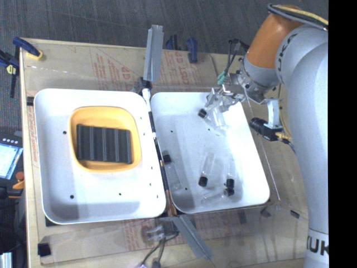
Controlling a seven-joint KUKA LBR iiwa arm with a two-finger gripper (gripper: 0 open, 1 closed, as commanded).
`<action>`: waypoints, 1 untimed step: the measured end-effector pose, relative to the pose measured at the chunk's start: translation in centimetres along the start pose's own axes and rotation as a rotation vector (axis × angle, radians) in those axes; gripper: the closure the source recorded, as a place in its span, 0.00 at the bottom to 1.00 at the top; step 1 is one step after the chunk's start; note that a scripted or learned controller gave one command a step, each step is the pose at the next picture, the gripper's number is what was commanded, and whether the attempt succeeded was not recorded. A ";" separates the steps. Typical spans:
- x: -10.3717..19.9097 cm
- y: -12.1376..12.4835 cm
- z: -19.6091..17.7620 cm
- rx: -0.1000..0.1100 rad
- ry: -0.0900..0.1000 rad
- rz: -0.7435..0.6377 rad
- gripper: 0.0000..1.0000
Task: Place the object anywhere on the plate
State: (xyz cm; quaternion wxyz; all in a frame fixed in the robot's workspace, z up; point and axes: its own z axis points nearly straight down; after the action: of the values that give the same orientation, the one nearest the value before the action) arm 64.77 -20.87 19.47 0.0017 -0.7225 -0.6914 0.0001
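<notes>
Arm: we see the grey arm (301, 71) reaching in from the right over the right bin's (254, 149) far corner.
Gripper: we find the gripper (218, 104) low over that corner; we cannot tell how its hand is set.
Objects: we count clear vials with black caps, one (211, 115) just beside the gripper, others (206, 169) near the bin's near right part.
Plate: we see the yellow plate (106, 116) in the left bin (56, 188), bearing a dark ribbed block (104, 144).
</notes>
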 end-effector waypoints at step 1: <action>7.8 -3.3 -1.7 0.002 -0.001 -0.307 1.00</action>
State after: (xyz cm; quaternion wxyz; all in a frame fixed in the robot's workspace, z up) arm 61.80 -12.93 21.19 0.0020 -0.6083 -0.7937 0.0011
